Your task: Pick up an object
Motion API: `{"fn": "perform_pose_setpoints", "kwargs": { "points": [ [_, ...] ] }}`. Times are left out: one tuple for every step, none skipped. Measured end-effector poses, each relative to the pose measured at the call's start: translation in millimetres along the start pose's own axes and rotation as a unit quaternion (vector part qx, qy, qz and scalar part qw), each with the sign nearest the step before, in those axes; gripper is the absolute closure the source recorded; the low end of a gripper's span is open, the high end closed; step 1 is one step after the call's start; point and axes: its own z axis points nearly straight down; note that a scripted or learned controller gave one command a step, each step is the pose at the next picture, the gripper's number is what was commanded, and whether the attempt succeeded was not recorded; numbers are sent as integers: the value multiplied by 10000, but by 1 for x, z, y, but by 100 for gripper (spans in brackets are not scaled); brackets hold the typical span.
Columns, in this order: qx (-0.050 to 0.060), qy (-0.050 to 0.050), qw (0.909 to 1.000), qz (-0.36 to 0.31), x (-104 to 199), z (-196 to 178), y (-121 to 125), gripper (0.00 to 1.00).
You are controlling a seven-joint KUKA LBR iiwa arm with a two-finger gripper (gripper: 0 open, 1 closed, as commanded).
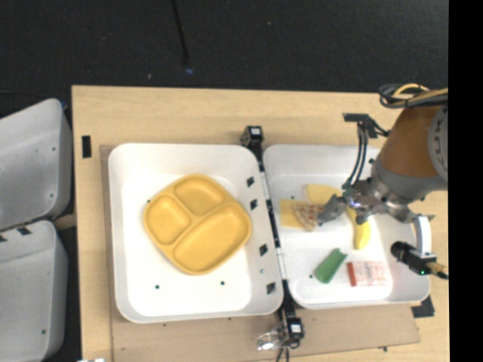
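We are seeing the arm [411,153] reaching in from 3 o'clock and hanging over the right bin [302,161], with the gripper [332,211] sitting low near the bin's middle, over the cluster of objects there. Whether the tool is released or clenched on anything, we cannot tell; it is too small and dark against the clutter. Nothing is reading as lifted, so we are judging the pick as not yet done. Candidates are all lying in the right bin: a yellow wedge-like piece [320,194] at about 12 o'clock of the gripper, a brownish speckled item [306,216] just beside it at 9 o'clock on a pale yellow flat piece [290,213], a yellow banana-like object [362,236] at 4 o'clock, a green block [330,266] at 6 o'clock, and a red-and-white packet [367,273] at 5 o'clock. The speckled item is looking like the nearest target, as a guess. The left bin [128,277] is holding a yellow divided plate [198,222], well apart from the arm. Left to do, as we are judging it: closing on one object and raising it off the bin floor.
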Motion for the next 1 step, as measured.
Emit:
{"fn": "perform_pose_setpoints", "kwargs": {
  "points": [
    [-48,5,10000,15,-2,42,3,0]
  ]
}}
